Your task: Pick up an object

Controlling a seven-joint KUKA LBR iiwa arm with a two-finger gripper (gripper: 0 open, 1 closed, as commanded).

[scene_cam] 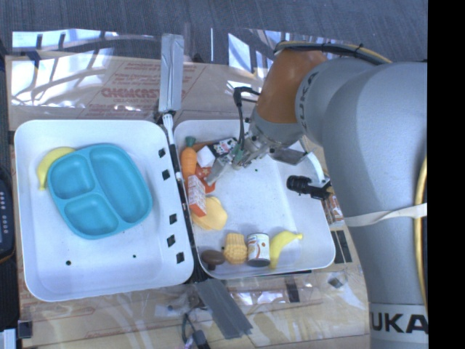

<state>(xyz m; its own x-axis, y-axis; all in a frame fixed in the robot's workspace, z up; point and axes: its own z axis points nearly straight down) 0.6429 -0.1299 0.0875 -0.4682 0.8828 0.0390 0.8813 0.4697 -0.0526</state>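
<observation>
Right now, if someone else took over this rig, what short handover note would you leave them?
Gripper: low over the back left of the right bin, near the carrot. Nothing visibly held; finger state unclear.
Right bin: carrot and a small packet along the left wall, a yellow toy beside them; corn, a small can and a banana along the front edge.
Left bin: blue divided plate with a second banana tucked behind it.
Done: nothing picked up yet.
Left: close on one object and lift it.
</observation>
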